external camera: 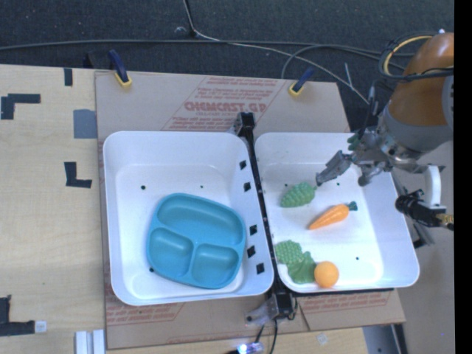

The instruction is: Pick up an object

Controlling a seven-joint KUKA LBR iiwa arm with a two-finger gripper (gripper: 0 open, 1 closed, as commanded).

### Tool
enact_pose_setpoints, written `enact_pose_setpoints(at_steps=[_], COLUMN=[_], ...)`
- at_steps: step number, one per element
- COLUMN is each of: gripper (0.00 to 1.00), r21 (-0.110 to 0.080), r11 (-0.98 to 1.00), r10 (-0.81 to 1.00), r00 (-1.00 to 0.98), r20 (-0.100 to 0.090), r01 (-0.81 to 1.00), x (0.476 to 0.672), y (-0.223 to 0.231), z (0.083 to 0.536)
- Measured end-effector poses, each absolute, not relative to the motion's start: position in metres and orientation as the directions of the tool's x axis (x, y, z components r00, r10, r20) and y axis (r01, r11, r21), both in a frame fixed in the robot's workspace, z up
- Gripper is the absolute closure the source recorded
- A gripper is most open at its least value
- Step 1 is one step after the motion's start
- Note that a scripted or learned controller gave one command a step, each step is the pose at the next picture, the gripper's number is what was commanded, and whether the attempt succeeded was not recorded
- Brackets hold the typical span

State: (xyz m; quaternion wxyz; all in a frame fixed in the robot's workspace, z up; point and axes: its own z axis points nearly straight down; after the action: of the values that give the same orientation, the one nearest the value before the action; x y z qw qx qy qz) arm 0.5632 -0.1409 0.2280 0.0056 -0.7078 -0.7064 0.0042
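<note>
Tray (195, 240) in left bin (118, 161); carrot (329, 216), ball (326, 273), two leafy pieces (297, 195) in right bin (398, 264).

So the grey KUKA arm with the orange band (424, 87) gets chopped off by the right edge, no base or upper links visible. The two-finger gripper (346, 167) is pretty blurry, and honestly I can't tell whether it's touching anything. The round orange ball (326, 273) sits in front of the flat green leafy toy (295, 260) and covers part of it. Red print on the brown cardboard sheet (221, 102) is too soft to read properly. The thin black cable (184, 6) runs off the top edge.
</note>
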Motion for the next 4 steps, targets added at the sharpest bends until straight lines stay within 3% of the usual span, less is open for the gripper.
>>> enact_pose_setpoints(at_steps=[1, 3, 4], gripper=[0.0, 0.0, 0.0], r21=[-0.002, -0.005, 0.027], r11=[0.002, 0.0, 0.006], r10=[1.0, 1.0, 1.0], r00=[-0.002, 0.0, -0.006], r20=[0.0, -0.001, -0.005], r01=[1.0, 1.0, 1.0], x=[0.566, 0.552, 0.561], y=[-0.141, -0.141, -0.14], z=[0.235, 0.119, 0.104])
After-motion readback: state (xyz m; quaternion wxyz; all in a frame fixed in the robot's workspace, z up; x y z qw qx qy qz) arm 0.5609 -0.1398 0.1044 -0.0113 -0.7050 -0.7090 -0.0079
